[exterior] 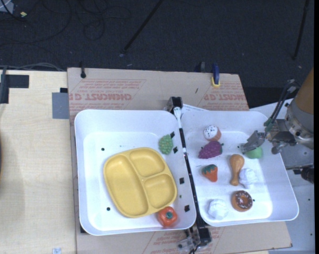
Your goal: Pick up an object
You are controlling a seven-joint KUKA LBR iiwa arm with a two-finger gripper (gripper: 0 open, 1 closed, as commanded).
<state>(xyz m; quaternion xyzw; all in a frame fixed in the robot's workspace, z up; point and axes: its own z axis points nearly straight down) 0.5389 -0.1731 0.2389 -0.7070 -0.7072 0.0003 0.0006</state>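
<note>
In the right bin, fingers touch a green toy.

My gripper reaches over the right bin's far right edge, meeting a small green plastic toy lying against that side. A tan plastic drumstick lies lengthwise mid-bin, a white crumpled lump touching its right side. A chocolate-glazed toy donut sits flat toward the near edge.

even overhead light, soft shadows, slightly grainy, dark background.
</note>
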